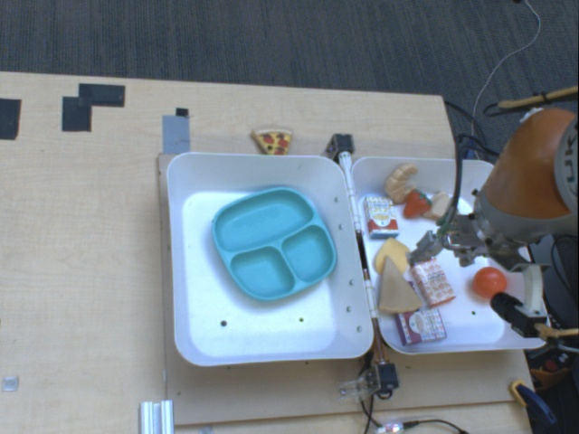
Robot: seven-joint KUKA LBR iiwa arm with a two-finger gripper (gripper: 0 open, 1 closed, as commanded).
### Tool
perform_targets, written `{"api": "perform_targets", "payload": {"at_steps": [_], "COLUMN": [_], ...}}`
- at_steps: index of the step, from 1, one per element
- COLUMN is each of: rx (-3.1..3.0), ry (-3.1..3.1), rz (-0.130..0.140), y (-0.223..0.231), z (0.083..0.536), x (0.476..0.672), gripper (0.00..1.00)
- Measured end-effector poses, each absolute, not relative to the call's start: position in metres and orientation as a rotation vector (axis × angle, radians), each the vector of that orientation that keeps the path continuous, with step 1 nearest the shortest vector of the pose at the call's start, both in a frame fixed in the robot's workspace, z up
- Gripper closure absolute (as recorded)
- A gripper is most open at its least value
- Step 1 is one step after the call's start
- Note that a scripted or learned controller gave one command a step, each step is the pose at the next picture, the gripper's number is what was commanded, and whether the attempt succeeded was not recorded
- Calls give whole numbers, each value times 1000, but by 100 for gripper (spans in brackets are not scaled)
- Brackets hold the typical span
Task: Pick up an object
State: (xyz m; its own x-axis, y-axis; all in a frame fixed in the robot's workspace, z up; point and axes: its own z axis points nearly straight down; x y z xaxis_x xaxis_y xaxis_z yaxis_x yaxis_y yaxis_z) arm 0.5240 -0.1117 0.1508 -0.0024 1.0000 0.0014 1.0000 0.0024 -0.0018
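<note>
My gripper (445,251) hangs over the middle of the right bin (470,333), below the grey arm with its orange band (534,165). It looks open, one dark fingertip (423,249) near the yellow cheese wedge (391,255), and I see nothing between the fingers. Just below it lies a red-and-white packet (433,283). An orange-red ball (488,282) rests to its right. A tan wedge (394,292) and a purple box (422,326) lie at the bin's front left.
A croissant (400,181), a red fruit (415,205) and a small carton (380,214) sit at the back of the right bin. The left bin (194,333) holds a blue divided plate (274,241). A toy pizza slice (272,141) lies on the bench behind the bins.
</note>
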Motion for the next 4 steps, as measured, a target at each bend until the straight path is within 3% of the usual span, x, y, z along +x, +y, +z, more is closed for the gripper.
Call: {"api": "perform_targets", "payload": {"at_steps": [1, 2, 3, 4], "rx": [-2228, -2232, -2231, -2230], "ry": [-2233, -2238, -2238, -2242], "rz": [-18, -24, -24, -28], "y": [-87, -87, -87, -86], "z": [100, 111, 111, 122], "x": [513, 516, 515, 517], "gripper": [0, 100, 0, 100]}}
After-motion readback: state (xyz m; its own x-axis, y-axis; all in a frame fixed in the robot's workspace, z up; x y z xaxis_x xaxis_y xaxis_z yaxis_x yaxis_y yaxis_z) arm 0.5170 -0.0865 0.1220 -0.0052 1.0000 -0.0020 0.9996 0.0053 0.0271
